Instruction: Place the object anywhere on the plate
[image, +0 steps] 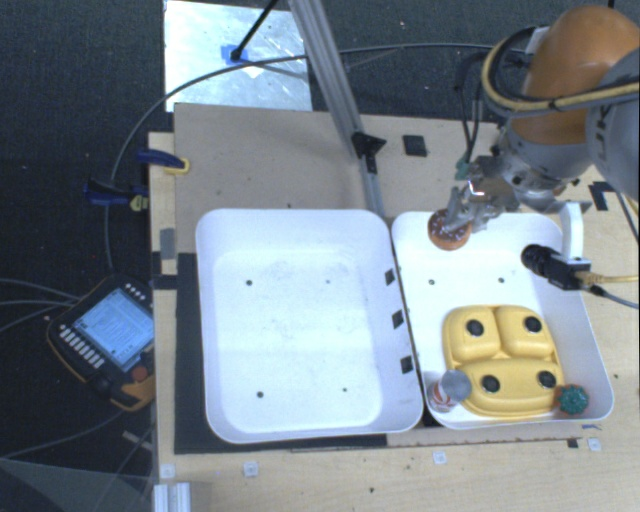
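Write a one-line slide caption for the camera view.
The claw hangs over the right bin beside a small brown object; the yellow plate waits below.

the arm (580, 70) is cut off by the top and right edges. the gripper (462, 215) is too blurred to make out its fingers, and it hides part of a small brown object (447, 234). the yellow plate (502, 360) overlaps a small grey-capped item (450, 388).
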